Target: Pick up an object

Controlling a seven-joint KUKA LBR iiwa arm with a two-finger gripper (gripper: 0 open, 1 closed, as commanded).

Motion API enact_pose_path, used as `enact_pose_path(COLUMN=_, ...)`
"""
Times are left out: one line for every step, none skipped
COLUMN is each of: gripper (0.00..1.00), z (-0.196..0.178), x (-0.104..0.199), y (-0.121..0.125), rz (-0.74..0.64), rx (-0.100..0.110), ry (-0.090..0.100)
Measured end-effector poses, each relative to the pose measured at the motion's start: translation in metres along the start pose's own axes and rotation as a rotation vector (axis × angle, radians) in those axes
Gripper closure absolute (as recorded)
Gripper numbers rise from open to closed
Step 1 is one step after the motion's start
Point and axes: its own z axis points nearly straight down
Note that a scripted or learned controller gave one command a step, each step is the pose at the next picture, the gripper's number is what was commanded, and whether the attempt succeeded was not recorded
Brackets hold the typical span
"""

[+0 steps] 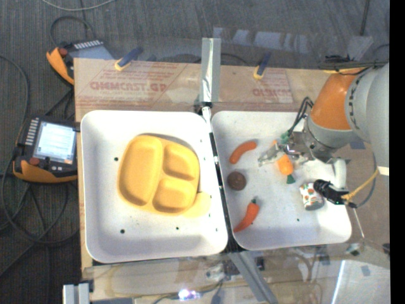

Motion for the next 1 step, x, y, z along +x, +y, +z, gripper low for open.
enact_pose_path(gripper=1.0, z=-0.0092, x=-0.0012, y=-0.0001, rz=0.001, rx=0.0, ry=-0.001)
